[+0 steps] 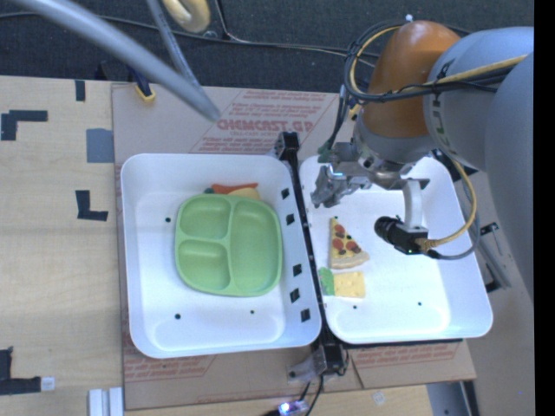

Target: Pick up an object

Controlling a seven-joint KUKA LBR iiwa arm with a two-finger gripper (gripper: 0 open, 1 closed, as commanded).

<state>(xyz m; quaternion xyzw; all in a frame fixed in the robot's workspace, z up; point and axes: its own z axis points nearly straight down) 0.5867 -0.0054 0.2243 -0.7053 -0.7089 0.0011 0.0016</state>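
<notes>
I've got the pincer point(328, 189) over the right bin point(434, 306), top-left corner; can't tell its state from here. Pizza point(344, 243) lies just below it, cheese point(349, 283) beyond, tray point(229, 243) in the left bin point(147, 232). Risk, imo: pizza's flat & near the divider, so a descent could skid off it.

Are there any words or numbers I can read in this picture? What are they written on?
"CHEMCAST" is my best reading of the big red letters on the brown cardboard sheet under the two white bins; the letters after it are too blurred to read.
Smaller red print above and below that word: too small to read.
Faint red print on the cardboard's front edge: too blurred to read.
</notes>
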